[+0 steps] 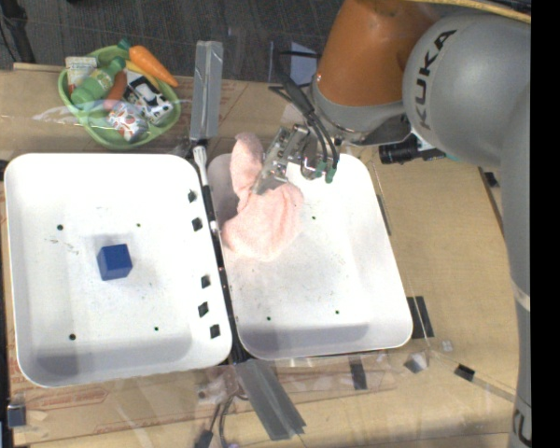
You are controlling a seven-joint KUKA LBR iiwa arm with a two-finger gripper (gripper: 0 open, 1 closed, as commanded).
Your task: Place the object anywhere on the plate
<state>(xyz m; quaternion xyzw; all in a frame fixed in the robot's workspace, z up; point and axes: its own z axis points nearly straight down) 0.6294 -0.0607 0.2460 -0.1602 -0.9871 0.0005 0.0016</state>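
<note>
The grey arm came in from the desk's right edge and filled the upper right of the camera view, its large rounded link bearing the KUKA lettering. Beyond that link sat the orange band, above the wrist. From there the wrist angled down and to the left, ending in the gripper, which hung over the far edge of the right-hand bin, near its far left corner.

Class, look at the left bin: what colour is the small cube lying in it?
The cube is blue, plain to see in the camera view against the white left bin.
</note>
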